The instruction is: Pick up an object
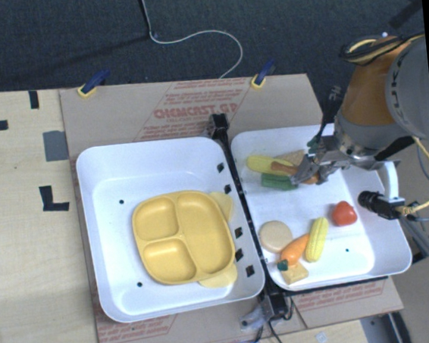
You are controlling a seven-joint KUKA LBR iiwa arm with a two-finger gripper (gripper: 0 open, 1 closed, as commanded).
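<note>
A: Largest items first?

B: Bench [22,225], tan, with a cardboard sheet [185,109] under both bins. Left bin [101,179], white, shallow. Right bin [376,260], white, touching the left one along the middle divider.

A: The arm?

B: Arm [390,103], grey and orange, reaching in from the right over the right bin's far edge. Gripper [311,166] low in that bin's upper part, just beside the banana and green piece. Whether its fingers are parted or closed, I cannot tell.

A: Contents, left bin?

B: One yellow divided plate [181,235], three compartments, lying flat at the centre.

A: Right bin?

B: Yellow banana [262,163] with a green piece [277,182] just below it, near the far-left corner. Round tan bun [275,235] at the left wall. Corn cob [316,239] tilted, touching an orange carrot [293,250]. Red tomato [344,213] apart to the right. Small yellow wedge [294,273] at the near edge.
</note>
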